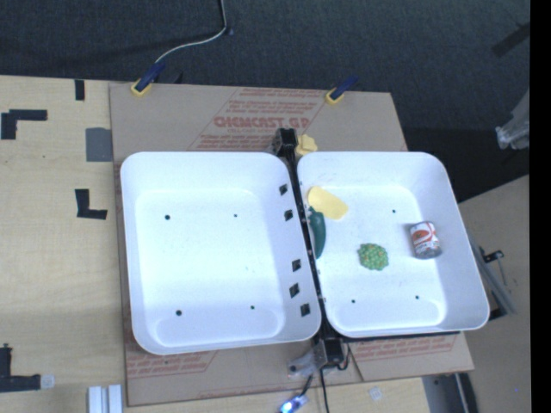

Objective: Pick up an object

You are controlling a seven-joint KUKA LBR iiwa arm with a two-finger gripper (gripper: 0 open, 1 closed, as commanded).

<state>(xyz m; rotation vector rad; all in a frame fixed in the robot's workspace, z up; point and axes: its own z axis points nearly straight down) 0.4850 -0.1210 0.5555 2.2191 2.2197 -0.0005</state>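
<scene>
**Four objects wait in the right bin**

Four small things lie in the right bin (456, 231), all well apart from its right wall. A flat yellow piece (327, 202) sits toward the far left, close to the divide between the bins. A teal-green object (318, 233) lies just near of it, against the bin's left wall. A bumpy green ball (373, 255) rests near the middle. To its right a red and white can (424, 239) lies on its side; its label is too small to read.

Whether the claw is wide or narrow cannot be told, and nothing can be said of the arm's pose.

The left bin (138, 231) adjoins the right one along a row of black clips (296, 265). Both stand on a cardboard sheet (250, 119) printed in red; the large line seems to read "CHEMCAST GP", the rest is illegible. Two blue and yellow clamps (148, 80) hold the sheet's far edge to the tabletop (52, 231), which carries black marks. A white cable (215, 24) runs across the dark floor beyond.
</scene>
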